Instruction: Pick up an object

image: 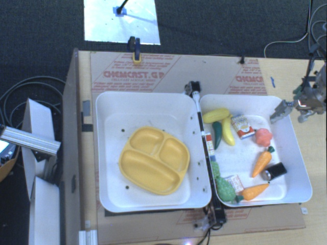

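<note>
Desk [168, 68]: carries two shallow white bins side by side, with bare board behind them and along the right edge
Left bin [115, 111]: holds one yellow divided tray [155, 160] near its middle, with open white floor all round it
Right bin [291, 142]: holds every loose candidate, crowded toward the shared wall and the near edge; its far right corner is bare floor
Step in hand: approach, as I judge it; nothing is lifted and no object is chosen yet
End effector [306, 103]: sits at the right edge of the view, above and just outside the right bin's far right rim; whether it is spread or pressed together I cannot tell
Banana [216, 116]: lies near the far wall, touching a green pepper [218, 135] and a second yellow piece
Carrots: one upright-slanted carrot [262, 161] stands apart mid-bin; another carrot [254, 191] lies against the near wall
Pink ball [263, 137]: nearest the end effector, with free floor to its right
Black cylinder [276, 171]: just beside the mid-bin carrot
Next move: probably swing left over the rim, then descend on the pink ball or the mid-bin carrot
Room: right side open; the near wall and central divider pinch any grasp there
</note>
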Controlling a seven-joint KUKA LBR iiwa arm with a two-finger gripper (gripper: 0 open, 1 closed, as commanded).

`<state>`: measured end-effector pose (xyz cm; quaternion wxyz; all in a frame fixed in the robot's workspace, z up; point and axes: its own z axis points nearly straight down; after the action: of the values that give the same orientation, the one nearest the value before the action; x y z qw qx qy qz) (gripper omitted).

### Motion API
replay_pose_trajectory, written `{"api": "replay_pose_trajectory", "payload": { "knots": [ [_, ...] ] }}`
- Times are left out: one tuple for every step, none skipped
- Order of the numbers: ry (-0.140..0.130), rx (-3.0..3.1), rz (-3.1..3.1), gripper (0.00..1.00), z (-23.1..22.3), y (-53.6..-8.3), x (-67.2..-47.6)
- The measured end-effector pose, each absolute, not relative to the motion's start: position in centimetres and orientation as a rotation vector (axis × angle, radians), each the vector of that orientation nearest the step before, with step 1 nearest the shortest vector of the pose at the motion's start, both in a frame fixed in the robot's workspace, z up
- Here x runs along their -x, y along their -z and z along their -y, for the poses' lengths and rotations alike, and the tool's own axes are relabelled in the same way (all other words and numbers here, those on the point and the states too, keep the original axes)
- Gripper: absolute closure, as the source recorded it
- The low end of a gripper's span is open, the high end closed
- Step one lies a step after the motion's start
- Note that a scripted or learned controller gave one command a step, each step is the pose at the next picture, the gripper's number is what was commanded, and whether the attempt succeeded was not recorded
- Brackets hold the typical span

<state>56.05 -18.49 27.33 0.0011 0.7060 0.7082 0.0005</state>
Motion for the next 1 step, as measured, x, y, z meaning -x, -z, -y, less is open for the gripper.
{"api": "replay_pose_trajectory", "payload": {
  "knots": [
    [0.0,-2.214,-2.233,0.0,15.0,-18.0,-59.85]
  ]
}}
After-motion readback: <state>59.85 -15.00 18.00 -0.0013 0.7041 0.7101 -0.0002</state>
